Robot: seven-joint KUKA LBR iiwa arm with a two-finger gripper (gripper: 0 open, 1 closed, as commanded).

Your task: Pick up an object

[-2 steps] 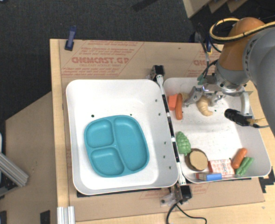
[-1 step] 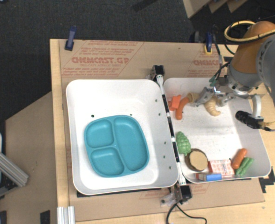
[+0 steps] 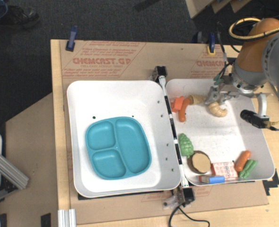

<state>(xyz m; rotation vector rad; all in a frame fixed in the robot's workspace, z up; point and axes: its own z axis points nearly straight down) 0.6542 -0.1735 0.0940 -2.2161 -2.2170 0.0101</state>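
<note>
My gripper (image 3: 217, 98) reaches down into the far part of the right bin (image 3: 253, 141), under the grey arm with its orange band. Its tip is directly over a tan, rounded piece (image 3: 219, 110) lying on the bin floor, and seems to touch its top. To the left of it lie an orange piece (image 3: 179, 108) and a small beige piece (image 3: 190, 100). I cannot see anything lifted off the floor.
The near part of the right bin holds a green leafy piece (image 3: 185, 144), a brown round disc (image 3: 200, 162), a red and white box (image 3: 223, 170), a blue marker (image 3: 213, 179) and an orange and green item (image 3: 244, 162). A teal divided plate (image 3: 118, 147) lies in the left bin (image 3: 82, 98).
</note>
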